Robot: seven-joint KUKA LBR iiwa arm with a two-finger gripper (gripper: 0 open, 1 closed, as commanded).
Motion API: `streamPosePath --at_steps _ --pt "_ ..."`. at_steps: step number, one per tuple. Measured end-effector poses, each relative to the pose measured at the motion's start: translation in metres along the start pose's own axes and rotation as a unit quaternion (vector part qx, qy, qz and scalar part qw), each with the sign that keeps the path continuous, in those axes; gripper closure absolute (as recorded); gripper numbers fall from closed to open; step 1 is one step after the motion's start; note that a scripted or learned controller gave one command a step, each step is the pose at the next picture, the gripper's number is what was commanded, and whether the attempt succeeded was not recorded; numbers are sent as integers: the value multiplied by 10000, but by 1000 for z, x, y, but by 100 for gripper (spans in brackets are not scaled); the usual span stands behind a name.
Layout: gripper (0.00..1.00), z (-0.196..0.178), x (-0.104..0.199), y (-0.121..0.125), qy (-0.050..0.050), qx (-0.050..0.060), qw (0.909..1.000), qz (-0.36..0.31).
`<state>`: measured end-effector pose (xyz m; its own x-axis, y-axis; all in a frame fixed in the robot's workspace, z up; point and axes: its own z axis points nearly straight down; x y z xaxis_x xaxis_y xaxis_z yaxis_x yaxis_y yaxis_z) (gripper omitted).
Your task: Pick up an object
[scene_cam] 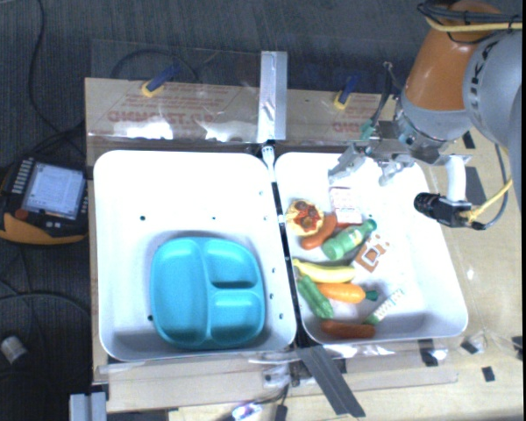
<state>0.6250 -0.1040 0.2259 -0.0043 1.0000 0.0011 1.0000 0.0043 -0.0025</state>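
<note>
My gripper (pixel 366 168) hovers over the back of the right bin (pixel 430 261), its two pale fingers spread open with nothing between them. Just below it lies a pile of toy food: a small white carton (pixel 344 205), a pizza slice (pixel 304 215), a red sausage (pixel 322 230), a green bottle (pixel 346 240), a yellow banana (pixel 326 272), an orange carrot (pixel 343 293), a green cucumber (pixel 315 296) and a second sausage (pixel 348 329) near the front wall.
The left bin (pixel 131 182) holds a blue compartment tray (pixel 209 288). A small brown-and-white box (pixel 373 253) and a white tube (pixel 388 303) lie among the food. A black camera unit (pixel 438 206) hangs off the wrist. A handheld pendant (pixel 44 197) rests left of the bench.
</note>
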Motion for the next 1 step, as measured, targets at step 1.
streamPosePath --at_steps 1 --pt "0 -64 0 -12 -6 -7 9998 191"
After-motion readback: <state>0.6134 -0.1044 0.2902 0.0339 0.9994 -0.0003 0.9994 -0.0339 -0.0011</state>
